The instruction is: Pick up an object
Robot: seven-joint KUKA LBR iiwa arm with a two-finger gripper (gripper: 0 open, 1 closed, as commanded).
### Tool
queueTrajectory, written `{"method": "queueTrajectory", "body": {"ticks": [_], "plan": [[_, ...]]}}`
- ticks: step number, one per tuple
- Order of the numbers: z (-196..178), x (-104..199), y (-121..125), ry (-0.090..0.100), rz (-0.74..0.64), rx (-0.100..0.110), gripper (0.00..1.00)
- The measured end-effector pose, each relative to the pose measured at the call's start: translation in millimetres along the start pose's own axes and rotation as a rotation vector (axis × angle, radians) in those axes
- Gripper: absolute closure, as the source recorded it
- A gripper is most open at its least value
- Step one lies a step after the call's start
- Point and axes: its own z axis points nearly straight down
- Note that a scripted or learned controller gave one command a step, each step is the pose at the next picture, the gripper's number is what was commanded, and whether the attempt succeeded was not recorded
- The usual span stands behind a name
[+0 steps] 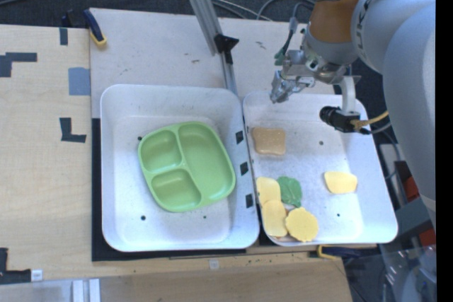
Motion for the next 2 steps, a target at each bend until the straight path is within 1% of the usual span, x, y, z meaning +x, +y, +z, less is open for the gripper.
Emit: {"method": "queueTrajectory", "body": {"ticks": [1, 2], "plan": [[2, 58, 8, -0.001, 0.000, 0.001, 1.00], [-7, 111, 19, -0.001, 0.000, -0.001, 1.00]]}}
